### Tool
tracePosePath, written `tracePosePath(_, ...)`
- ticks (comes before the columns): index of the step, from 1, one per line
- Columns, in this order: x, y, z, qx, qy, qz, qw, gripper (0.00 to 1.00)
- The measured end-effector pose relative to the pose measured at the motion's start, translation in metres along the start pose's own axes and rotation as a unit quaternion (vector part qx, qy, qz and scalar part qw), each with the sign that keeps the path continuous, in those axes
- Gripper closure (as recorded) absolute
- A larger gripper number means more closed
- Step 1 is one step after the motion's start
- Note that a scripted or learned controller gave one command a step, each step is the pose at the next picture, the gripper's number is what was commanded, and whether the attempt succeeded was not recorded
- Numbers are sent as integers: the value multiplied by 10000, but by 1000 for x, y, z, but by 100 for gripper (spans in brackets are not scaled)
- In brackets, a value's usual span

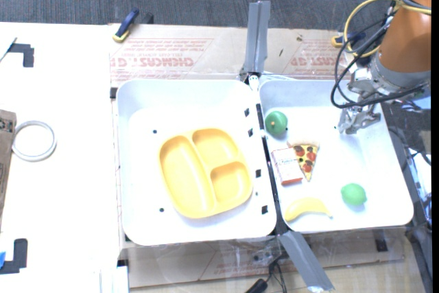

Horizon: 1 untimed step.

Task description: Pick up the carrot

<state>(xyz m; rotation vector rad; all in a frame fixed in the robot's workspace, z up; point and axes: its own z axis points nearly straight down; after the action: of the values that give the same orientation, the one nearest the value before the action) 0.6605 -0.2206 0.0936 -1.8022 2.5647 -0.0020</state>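
Observation:
My gripper (358, 121) hangs low over the far right part of the right bin (384, 216), open, with nothing between its fingers. No plain carrot shape stands out. A small round green thing with an orange patch (276, 122) lies at the bin's far left corner, well to the left of the gripper; I cannot tell whether it is the carrot. The grey arm with its orange band (409, 38) reaches in from the upper right.
The right bin also holds a pizza slice (306, 158), a red and white box (287, 167), a banana (307, 209) and a green lime (353, 194). In the left bin (137, 120) lies a yellow divided plate (204, 171). A tape roll (31, 140) rests on the white board at left.

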Motion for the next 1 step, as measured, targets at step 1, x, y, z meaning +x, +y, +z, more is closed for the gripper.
tracePosePath(1, -5, 73, 1, -18, 3, -463, 9989, 100)
